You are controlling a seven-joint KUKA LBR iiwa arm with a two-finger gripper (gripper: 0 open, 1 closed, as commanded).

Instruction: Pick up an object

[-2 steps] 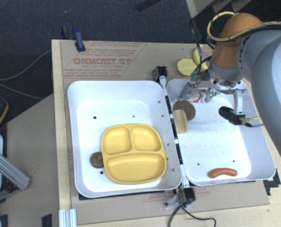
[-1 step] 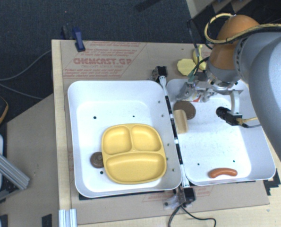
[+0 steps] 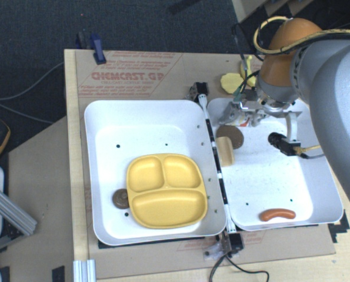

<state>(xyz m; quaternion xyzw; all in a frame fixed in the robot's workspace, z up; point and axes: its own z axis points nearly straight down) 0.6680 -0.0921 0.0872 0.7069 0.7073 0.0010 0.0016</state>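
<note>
So nothing's been picked up yet, going by how things lie. Closest to the action is a small tan block [image 3: 226, 152], lying against the left wall of the right bin [image 3: 263, 184], with a brown round piece [image 3: 232, 137] touching its upper end. Can't tell if those two are one thing or two separate bits.

The gripper [image 3: 247, 113] sits just past them, in the far left corner of that same bin, near the brown round piece. Honestly can't tell if it's open or closed from this angle, or whether it's touching anything. The grey arm [image 3: 333, 98] comes in from the right, its orange band [image 3: 286, 46] above the wrist.

Also in the right bin: a little sausage [image 3: 277, 215] down by the near edge, well apart from the gripper.

Over in the left bin [image 3: 139, 128] there's a yellow divided plate [image 3: 165, 190] taking up most of the near half, with three compartments. A small brown disc [image 3: 120, 198] lies just beside its left edge.

Outside the bins, a yellow lump [image 3: 230, 82] rests on the cardboard sheet [image 3: 133, 75] just beyond the right bin's far corner, and a blue clip [image 3: 97, 49] sits at the sheet's far left corner.
</note>
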